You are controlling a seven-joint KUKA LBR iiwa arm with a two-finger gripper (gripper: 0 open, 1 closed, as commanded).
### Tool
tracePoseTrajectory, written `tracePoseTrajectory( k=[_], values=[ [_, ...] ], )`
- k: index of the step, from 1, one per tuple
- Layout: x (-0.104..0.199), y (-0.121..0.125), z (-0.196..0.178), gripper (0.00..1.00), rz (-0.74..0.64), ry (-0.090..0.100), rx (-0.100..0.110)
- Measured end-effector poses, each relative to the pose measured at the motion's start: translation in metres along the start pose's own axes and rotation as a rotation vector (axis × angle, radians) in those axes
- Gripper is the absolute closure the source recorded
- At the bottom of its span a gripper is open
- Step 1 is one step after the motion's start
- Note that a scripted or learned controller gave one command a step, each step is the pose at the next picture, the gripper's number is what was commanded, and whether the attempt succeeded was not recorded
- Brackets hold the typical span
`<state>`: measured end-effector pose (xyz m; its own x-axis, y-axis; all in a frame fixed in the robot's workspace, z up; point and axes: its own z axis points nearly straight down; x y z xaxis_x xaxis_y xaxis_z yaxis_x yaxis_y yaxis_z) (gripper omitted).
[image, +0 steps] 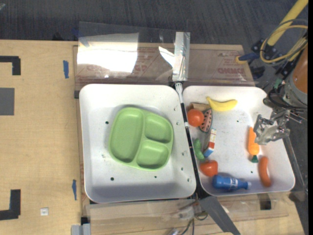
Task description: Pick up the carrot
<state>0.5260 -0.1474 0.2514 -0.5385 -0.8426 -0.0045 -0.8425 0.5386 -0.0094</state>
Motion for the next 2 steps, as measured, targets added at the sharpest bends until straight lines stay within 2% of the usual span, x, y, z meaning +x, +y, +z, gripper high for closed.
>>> tracePoseTrajectory(
  k=[1,2],
  values=[
    [0.027,0.039,0.118,1.0,-0.275,0.0,-0.013],
    [-0.044,0.062,0.065,1.0,-0.426,-0.004,-0.003]
  ],
)
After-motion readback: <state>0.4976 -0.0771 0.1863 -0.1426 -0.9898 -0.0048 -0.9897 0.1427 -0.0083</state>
